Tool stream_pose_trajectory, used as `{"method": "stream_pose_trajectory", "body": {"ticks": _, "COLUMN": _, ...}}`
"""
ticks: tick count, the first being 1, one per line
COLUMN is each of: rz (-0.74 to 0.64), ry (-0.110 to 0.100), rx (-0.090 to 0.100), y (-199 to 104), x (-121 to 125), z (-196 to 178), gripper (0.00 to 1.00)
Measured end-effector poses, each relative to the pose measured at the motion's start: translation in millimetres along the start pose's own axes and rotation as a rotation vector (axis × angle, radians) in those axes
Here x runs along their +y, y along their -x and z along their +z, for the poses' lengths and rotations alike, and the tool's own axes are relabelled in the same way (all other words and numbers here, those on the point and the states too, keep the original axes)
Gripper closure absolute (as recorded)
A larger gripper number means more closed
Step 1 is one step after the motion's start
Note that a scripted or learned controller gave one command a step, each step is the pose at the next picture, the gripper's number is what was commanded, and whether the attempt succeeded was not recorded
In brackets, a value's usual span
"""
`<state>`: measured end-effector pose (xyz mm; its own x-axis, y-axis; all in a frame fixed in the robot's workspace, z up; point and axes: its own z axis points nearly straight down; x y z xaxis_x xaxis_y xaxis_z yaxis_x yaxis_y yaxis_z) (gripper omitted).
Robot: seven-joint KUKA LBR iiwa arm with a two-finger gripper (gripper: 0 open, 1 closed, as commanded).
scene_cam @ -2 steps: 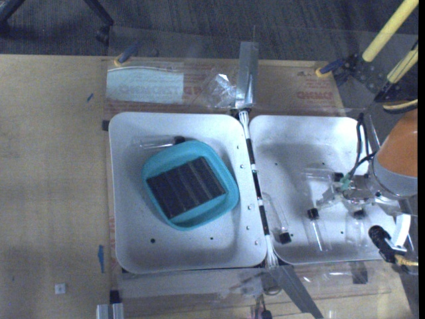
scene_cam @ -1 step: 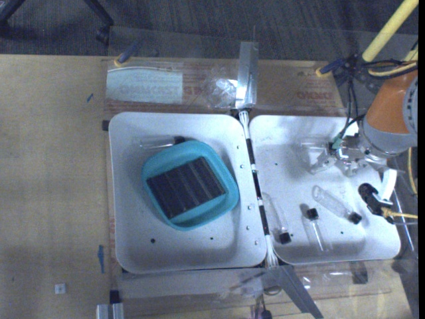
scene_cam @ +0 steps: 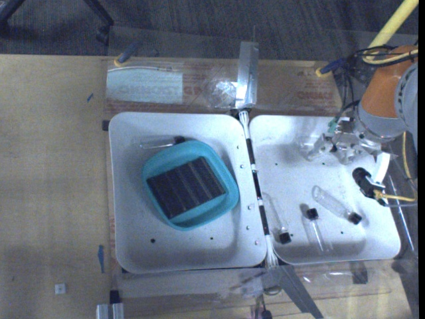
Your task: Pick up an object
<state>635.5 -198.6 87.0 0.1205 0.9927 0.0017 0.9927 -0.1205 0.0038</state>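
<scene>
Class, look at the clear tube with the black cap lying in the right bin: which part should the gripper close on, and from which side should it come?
Grip the clear tube at mid-body, coming straight down from above. It lies flat and slanted on the right bin floor, so the gripper should probably close across its narrow width, away from the capped end.

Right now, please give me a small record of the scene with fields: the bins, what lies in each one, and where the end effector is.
left bin: teal container with dark ridged inside; small clear tube behind it
right bin: several clear tubes with dark caps, one near the right wall
end effector: over the far right part of the right bin
held object: cannot tell
arm: orange band at the right edge
</scene>
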Motion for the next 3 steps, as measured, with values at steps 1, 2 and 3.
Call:
{"method": "stream_pose_trajectory", "body": {"ticks": 1, "rz": 0.03, "ry": 0.002, "rx": -0.001, "y": -42.5, "x": -57.2, "z": -1.3, "gripper": 0.0}}
{"method": "stream_pose_trajectory", "body": {"ticks": 2, "rz": -0.023, "ry": -0.01, "rx": 0.009, "y": 6.3, "x": 9.4, "z": -1.4, "gripper": 0.0}}
{"method": "stream_pose_trajectory", "body": {"ticks": 3, "rz": -0.098, "ry": -0.002, "rx": 0.0, "y": -54.3, "x": 6.7, "z": -0.2, "gripper": 0.0}}
